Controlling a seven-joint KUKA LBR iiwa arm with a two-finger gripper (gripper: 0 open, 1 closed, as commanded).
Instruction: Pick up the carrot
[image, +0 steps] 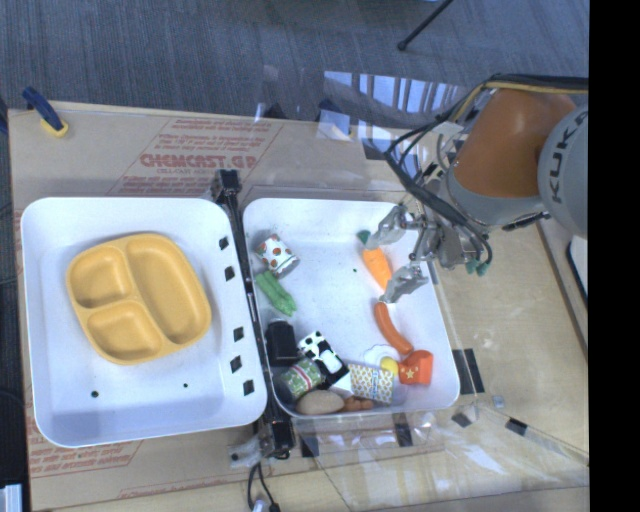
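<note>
The carrot (376, 264), orange with a green top, lies in the right bin (320, 225) near its right side. My gripper (398, 254) hangs just right of it, open. One fingertip sits up by the carrot's green end and the other (404, 284) down by its lower end. The carrot lies at the mouth of the fingers, at their left edge, and I cannot tell whether they touch it.
A yellow divided plate (138, 296) sits in the left bin (60, 400). The right bin also holds a small can (276, 254), a green pod (276, 293), a sausage (392, 327), and several toys piled along its front edge (345, 380).
</note>
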